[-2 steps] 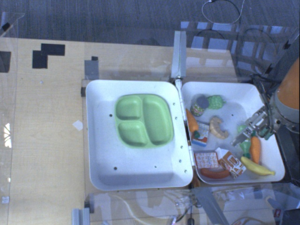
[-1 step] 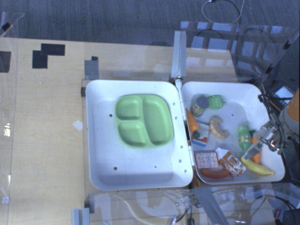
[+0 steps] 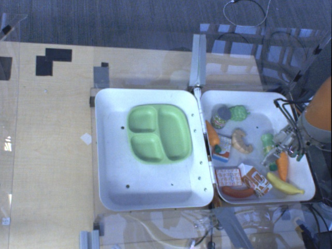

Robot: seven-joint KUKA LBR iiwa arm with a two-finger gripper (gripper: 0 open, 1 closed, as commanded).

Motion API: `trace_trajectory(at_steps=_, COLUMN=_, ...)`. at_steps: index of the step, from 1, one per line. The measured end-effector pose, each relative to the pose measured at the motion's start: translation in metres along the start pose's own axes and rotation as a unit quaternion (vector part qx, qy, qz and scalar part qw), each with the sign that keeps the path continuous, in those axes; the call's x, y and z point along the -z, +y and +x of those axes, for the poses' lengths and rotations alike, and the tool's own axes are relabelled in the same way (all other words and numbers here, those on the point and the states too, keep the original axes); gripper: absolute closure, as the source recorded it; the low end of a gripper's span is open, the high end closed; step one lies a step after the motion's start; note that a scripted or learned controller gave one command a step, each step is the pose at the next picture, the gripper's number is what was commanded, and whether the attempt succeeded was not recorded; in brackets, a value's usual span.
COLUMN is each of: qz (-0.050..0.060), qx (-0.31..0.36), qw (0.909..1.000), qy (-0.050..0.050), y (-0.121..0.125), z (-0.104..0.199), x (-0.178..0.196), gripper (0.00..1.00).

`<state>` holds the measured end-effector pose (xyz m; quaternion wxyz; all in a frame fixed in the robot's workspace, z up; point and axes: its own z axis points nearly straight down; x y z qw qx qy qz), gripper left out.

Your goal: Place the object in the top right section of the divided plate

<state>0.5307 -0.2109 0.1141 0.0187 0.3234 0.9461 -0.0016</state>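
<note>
Your gripper (image 3: 277, 152) sits low in the right bin (image 3: 258, 98), by the carrot (image 3: 282, 165) and banana (image 3: 284, 184); can't tell its state. Green plate (image 3: 158, 133) is in the left bin (image 3: 111, 154).

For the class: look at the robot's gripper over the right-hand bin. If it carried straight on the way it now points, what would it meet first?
The gripper points down and leftward into the right bin. The carrot and banana lie just beside and below it, so probably the carrot first, though depth is hard to judge from this slanted view.
</note>
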Motion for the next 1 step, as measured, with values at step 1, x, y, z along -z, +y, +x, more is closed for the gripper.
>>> trace_trajectory(at_steps=1, qz=-0.005, qx=0.0, qw=1.0, qy=-0.008, y=0.0052, z=-0.0047, x=0.0159, gripper=1.0)
